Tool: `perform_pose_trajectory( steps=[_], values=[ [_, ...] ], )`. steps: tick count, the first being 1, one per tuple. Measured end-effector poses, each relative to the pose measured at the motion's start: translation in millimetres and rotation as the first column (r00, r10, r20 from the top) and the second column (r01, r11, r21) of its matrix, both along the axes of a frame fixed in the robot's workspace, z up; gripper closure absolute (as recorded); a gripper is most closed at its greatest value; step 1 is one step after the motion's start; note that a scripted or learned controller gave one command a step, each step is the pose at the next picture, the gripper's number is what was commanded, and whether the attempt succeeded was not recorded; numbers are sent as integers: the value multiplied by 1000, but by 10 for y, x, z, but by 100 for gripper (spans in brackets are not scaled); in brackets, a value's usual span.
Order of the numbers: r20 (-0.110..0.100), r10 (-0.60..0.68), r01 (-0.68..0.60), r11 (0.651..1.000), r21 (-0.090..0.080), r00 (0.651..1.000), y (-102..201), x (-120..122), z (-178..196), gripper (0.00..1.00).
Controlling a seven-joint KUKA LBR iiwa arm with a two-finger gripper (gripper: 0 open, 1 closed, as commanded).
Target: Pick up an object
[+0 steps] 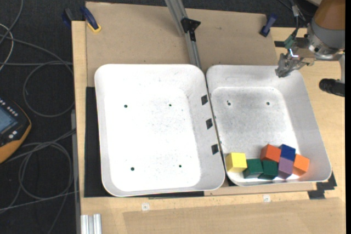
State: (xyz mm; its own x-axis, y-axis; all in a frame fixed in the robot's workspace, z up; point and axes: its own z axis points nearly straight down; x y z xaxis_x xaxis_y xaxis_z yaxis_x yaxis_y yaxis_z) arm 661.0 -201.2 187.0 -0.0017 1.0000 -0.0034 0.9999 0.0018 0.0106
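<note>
Several small blocks lie clustered in the near corner of the right bin (258,112): a yellow block (237,161), two green blocks (261,168), an orange-red block (270,152), a blue block (287,151), a purple block (286,165) and an orange block (301,163). My gripper (284,68) hangs over the far right corner of the right bin, far from the blocks, with nothing seen between its fingers.
The left bin (148,129) sits beside the right one. A slanted metal rail (176,5) runs from the top down to the gap between the bins. Blue clamps (90,19) hold the board's far corners. Cables lie on the floor to the left.
</note>
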Motion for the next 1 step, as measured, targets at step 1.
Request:
perform_pose_trajectory(
  steps=[1],
  values=[
    [0, 0, 0, 1000, 0, 1000, -3, 21, 558, 100]
  ],
)
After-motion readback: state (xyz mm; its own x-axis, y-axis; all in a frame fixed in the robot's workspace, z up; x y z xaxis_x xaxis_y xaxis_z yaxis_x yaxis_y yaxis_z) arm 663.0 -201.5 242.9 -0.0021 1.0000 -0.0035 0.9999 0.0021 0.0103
